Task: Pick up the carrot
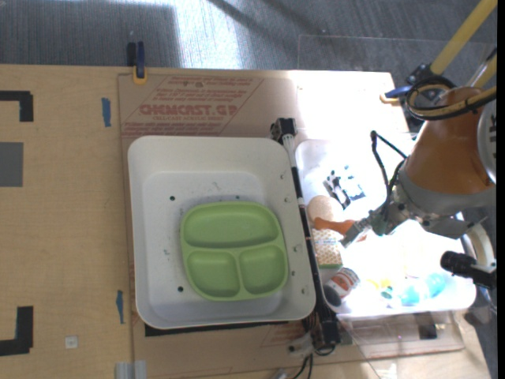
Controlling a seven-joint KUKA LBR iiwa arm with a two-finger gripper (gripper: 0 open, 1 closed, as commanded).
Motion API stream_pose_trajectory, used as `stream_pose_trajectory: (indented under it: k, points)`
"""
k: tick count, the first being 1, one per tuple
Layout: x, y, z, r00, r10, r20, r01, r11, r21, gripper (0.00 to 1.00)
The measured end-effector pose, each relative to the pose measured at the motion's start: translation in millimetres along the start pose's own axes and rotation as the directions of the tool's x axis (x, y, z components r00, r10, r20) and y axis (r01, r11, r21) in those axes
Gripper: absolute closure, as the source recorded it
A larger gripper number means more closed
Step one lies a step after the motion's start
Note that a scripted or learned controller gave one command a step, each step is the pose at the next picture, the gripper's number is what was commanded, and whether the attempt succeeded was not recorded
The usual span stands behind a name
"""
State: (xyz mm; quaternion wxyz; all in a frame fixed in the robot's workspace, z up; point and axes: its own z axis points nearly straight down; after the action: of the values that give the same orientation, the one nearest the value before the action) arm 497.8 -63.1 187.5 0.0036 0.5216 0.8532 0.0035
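The carrot (331,225) lies in the right-hand bin (442,302), hard against its left wall, with a pale round item (321,208) just far of it and a patterned packet (327,249) just near of it. The gripper (357,234) sits at the carrot's right end — touching it or very nearly so — but glare washes out this bin, and whether the gripper is open or closed I cannot tell, nor whether the carrot is actually in its grasp.

The step in hand looks like the grasp itself. To do it well, the gripper should straddle the carrot across its narrow width rather than along its length, and come down on the thicker middle, not the tip. The neighbours crowd it closely, so a careless closure could catch the packet too. The lift should go straight up, clear of the wall. The left bin (150,212) with its green divided plate (233,249) plays no part.
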Motion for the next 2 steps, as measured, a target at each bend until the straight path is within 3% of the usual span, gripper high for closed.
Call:
stream_pose_trajectory:
  k: [1, 2]
  points:
    - [48.7, 34.3, -25.7, 0.992, 0.128, 0.000, -0.128, 0.992, 0.004, 1.00]
    - [80.5, 20.1, 3.9, 0.993, -0.119, -0.008, 0.119, 0.993, 0.013, 1.00]
